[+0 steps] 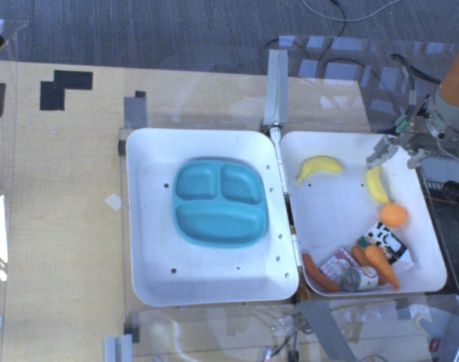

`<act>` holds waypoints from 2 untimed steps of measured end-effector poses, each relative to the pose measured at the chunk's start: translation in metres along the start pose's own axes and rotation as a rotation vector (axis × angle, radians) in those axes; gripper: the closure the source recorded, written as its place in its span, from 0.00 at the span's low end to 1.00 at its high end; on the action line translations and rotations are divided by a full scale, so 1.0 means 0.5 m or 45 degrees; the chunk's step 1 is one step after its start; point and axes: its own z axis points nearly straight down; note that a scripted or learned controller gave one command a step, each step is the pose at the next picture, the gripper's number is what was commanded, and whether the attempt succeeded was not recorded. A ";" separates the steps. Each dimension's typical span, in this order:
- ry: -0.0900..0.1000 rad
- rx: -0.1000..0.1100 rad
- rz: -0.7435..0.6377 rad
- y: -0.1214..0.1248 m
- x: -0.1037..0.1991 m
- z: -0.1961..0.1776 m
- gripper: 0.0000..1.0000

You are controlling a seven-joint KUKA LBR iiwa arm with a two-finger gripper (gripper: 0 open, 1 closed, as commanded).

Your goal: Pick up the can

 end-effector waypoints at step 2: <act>0.002 -0.012 0.090 -0.121 0.010 0.278 0.00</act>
